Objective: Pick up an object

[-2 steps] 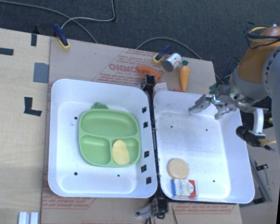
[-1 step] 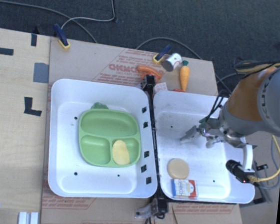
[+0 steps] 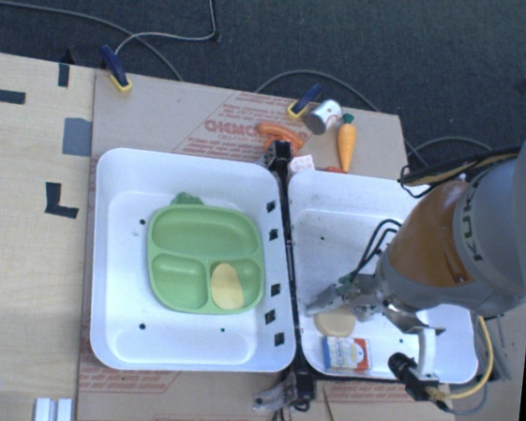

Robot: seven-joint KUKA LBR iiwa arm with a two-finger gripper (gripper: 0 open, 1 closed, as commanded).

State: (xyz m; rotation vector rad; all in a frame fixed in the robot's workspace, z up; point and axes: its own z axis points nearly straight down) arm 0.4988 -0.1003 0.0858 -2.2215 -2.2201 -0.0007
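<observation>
In the right bin (image 3: 338,213), a tan round piece (image 3: 335,324) lies near the front wall. Just in front of it is a small blue and white carton (image 3: 346,355). My gripper (image 3: 331,299) hangs low over the right bin, directly behind and above the tan piece, close to it or touching it. Nothing shows held in it. The grey arm with its orange band (image 3: 434,243) covers the right part of this bin. In the left bin (image 3: 119,236) a green divided plate (image 3: 205,236) carries a pale yellow piece (image 3: 228,287) in its front right compartment.
Behind the bins on the cardboard lie a toy carrot (image 3: 345,144), a small white and grey can (image 3: 325,116) and an orange-red toy (image 3: 281,134). Blue and yellow clamps (image 3: 115,68) hold the cardboard's back edge. A black divider (image 3: 283,245) runs between the bins.
</observation>
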